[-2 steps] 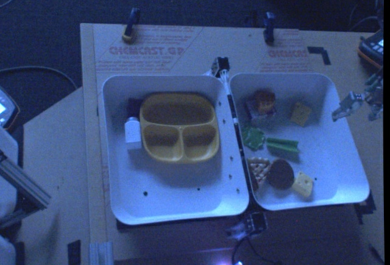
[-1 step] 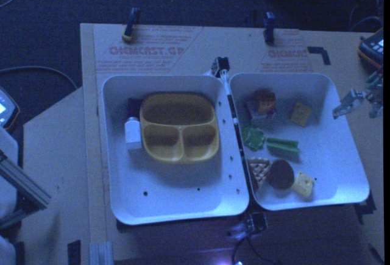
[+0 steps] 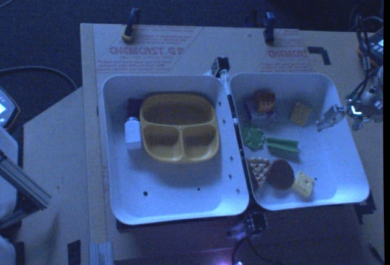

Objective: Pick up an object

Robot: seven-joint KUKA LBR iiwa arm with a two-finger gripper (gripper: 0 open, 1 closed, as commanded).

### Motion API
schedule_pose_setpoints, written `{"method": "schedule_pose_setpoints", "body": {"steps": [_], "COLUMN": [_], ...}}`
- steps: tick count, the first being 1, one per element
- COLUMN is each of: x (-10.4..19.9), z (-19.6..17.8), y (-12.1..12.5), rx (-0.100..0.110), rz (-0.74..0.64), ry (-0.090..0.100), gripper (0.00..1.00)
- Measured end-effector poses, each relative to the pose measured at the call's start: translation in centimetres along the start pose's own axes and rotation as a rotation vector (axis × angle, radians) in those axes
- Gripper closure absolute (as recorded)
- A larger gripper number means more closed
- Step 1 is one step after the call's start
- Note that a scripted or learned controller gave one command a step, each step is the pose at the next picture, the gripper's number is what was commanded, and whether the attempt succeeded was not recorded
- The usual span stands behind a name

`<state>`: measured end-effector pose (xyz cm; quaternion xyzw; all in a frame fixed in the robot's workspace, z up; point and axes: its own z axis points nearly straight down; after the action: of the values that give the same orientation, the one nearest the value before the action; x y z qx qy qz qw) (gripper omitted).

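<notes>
My gripper (image 3: pixel 331 117) hangs over the right rim of the right bin (image 3: pixel 347 154), at the end of the arm (image 3: pixel 367 98) that comes in from the right. It is apart from the objects, which lie to its left. In the right bin are a brown muffin-like toy (image 3: pixel 264 101), a yellow cracker (image 3: pixel 300 113), a green leaf (image 3: pixel 253 136), a green bar (image 3: pixel 282 146), a waffle wedge (image 3: pixel 259 170), a dark round cookie (image 3: pixel 281 173) and a cheese piece (image 3: pixel 303 185). The cracker is the nearest to the gripper.
The left bin (image 3: pixel 122 184) holds a yellow divided plate (image 3: pixel 180 127) and a small white bottle (image 3: pixel 133 133) at its left. Between the two bins runs a raised divider rim (image 3: pixel 234 130). The scene is dim and bluish.
</notes>
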<state>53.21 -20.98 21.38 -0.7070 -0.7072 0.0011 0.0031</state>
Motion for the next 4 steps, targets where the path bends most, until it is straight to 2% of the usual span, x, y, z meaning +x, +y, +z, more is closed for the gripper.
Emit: {"method": "schedule_pose_setpoints", "body": {"steps": [2,3,4], "x": [1.0,1.1,1.0], "z": [9.9,12.9,11.7], "y": [-0.6,-0.6,-0.4], "rx": [0.001,-0.003,-0.009], "rz": [0.001,0.000,0.001], "ry": [0.001,0.000,-0.002], "gripper": [0.00,0.00,1.00]}}
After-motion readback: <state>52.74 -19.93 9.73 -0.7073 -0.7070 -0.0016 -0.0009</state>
